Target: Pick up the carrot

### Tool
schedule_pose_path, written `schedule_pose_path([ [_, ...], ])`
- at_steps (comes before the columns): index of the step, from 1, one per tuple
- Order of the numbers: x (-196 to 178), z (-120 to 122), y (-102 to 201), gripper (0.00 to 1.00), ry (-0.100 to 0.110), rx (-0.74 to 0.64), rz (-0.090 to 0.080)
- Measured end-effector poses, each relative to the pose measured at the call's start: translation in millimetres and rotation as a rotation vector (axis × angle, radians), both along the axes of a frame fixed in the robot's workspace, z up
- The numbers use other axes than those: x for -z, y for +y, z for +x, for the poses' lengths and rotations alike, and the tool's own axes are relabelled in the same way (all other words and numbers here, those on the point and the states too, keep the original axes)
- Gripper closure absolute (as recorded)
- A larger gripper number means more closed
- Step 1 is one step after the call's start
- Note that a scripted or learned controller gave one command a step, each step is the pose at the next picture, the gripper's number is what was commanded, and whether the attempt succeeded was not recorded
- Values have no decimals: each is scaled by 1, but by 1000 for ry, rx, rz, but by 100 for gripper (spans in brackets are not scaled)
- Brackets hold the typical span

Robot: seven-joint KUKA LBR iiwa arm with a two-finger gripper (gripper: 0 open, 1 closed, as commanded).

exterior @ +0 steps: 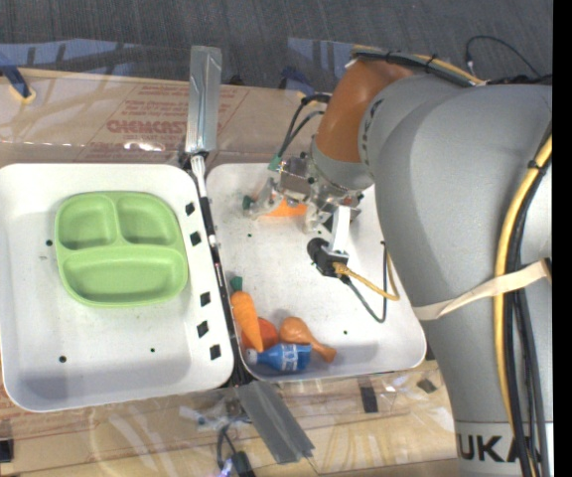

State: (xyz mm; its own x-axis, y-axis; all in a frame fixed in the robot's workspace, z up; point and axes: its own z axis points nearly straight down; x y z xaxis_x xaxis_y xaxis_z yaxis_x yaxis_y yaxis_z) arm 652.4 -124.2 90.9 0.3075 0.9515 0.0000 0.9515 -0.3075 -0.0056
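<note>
Carrot (pixel 245 318) lies in the right bin (pixel 365 336), well below the gripper (pixel 288 195) and a little to its left in the camera view, tight against the bin's left wall. It is orange and points its thick end toward the bin's near corner. Touching its lower end is a cluster of other toys: a darker orange piece (pixel 268 332), a tan drumstick-shaped piece (pixel 304 334) just to the right, and a blue bottle-like item (pixel 284 358) lying on its side beneath them in the corner.

Up at the far end of the same bin the gripper hangs low over the floor, its metal body surrounded by wires. Whether it is spread or closed I cannot tell. A small orange object (pixel 288 208) sits right under it, partly hidden, and it is not clear that anything is gripped. A black cable (pixel 351 281) trails from the wrist down across the bin floor.

Left of the gripper, past the dividing wall, the left bin (pixel 28 346) holds a green divided plate (pixel 120 246). Both bins rest on a tabletop (pixel 87 117) covered with brown cardboard.
</note>
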Motion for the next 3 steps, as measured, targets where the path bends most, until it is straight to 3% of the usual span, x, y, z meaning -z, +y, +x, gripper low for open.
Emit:
schedule_pose_path([
  [1,-123,5,-68,0,-8,-285,-2],
  [2,-38,4,-12,0,2,-18,1],
  [3,-1,4,-25,0,-1,-310,1],
])
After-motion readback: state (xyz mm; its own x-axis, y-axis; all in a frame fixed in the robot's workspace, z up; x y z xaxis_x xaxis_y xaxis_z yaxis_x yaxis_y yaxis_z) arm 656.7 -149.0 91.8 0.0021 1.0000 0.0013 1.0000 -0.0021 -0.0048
